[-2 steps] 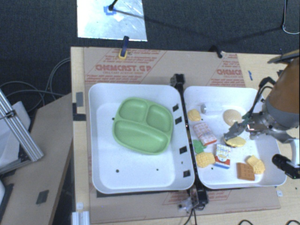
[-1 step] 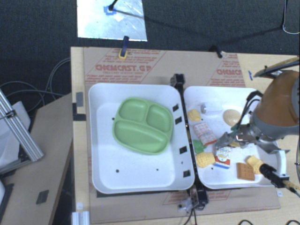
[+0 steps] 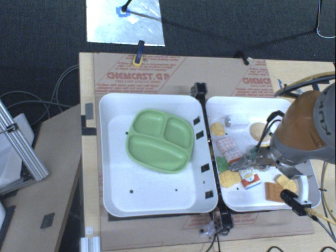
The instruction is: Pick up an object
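In the camera view, the end effector [image 3: 247,161] is low in the right bin [image 3: 310,201], among a cracker [image 3: 228,179], a small red-and-white packet [image 3: 250,180] and a patterned packet [image 3: 229,147]. How far it is open cannot be told, and nothing is visibly gripped. The pick looks not yet done; the left bin [image 3: 113,193] holds a green divided plate [image 3: 159,140].

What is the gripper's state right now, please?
Gripper: low in the right bin among the small food items; whether it is open or closed cannot be told, and no held item can be made out.
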You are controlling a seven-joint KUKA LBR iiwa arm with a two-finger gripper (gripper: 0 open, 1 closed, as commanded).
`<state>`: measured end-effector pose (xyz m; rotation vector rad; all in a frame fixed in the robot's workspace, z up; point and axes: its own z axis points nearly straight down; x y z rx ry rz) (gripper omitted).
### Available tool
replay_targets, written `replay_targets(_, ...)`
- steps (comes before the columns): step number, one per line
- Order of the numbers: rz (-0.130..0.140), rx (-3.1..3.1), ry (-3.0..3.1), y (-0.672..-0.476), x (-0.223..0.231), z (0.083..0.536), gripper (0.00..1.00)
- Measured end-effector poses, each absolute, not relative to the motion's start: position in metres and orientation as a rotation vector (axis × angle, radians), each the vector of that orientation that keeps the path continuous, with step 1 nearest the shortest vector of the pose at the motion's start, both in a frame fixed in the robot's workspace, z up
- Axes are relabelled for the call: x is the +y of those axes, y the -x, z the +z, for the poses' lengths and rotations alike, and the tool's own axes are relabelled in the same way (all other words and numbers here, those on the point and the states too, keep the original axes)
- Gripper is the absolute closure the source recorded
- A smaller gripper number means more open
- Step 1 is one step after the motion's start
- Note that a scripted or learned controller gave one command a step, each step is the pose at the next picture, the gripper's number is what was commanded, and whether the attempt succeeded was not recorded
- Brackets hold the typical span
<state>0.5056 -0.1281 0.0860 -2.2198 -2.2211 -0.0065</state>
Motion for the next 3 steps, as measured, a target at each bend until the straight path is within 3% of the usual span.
replay_targets(1,-0.014,-2.23,2.226,-0.509,-0.129,0.101,1.0)
replay_targets(3,-0.005,-2.23,2.222,-0.517,-0.145,0.201,1.0)
